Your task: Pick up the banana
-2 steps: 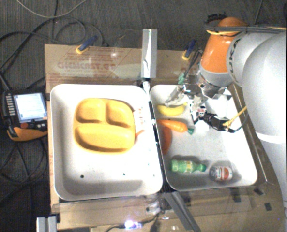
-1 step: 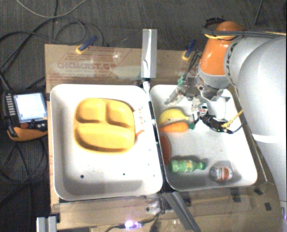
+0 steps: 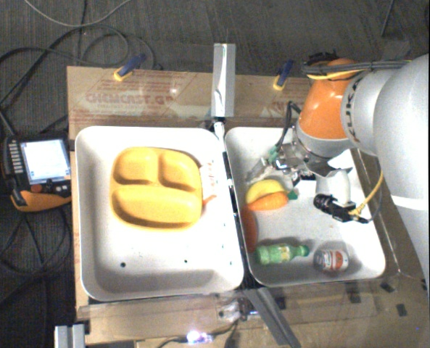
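I see the banana (image 3: 265, 190) lying in the right bin (image 3: 374, 252), toward the bin's upper left, with an orange piece (image 3: 270, 202) touching its lower edge. My gripper (image 3: 283, 162) hangs just above and right of the banana in the frame; whether it touches I cannot tell (its grip state is likewise unreadable). Lower in that bin lie a green bottle (image 3: 280, 253) and a can (image 3: 331, 259). A yellow tray (image 3: 157, 187) sits in the left bin (image 3: 91, 230).

Dark carpet floor (image 3: 164, 13), loose cables (image 3: 62, 38) trailing; plywood bench (image 3: 149, 96); handheld screen unit (image 3: 42, 162) left
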`<state>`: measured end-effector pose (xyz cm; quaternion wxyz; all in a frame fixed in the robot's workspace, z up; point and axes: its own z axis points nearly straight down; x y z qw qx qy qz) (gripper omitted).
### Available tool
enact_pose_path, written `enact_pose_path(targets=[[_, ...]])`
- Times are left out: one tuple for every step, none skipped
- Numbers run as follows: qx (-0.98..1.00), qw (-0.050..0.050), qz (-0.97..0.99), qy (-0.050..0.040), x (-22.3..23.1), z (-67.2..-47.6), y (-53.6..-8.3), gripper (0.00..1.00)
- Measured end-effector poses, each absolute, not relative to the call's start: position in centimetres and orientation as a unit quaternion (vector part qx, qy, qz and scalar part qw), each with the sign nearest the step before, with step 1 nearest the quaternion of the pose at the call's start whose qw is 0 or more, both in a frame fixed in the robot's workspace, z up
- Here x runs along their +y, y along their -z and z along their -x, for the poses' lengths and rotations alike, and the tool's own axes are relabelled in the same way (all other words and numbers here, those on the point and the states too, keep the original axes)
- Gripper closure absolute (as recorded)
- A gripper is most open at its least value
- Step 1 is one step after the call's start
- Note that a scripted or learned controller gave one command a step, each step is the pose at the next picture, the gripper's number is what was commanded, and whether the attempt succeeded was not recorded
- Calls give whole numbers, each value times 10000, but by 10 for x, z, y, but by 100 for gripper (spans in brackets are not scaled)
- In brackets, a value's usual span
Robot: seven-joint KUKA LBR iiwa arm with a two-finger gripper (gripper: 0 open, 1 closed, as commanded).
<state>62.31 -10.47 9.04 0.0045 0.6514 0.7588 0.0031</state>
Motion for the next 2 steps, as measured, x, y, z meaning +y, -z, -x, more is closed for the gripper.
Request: enact_pose_path(targets=[[7563,57,-6541,-31,-106,-593,-91,0],[7557,52,-6548,-32,-107,-594,-100,100]])
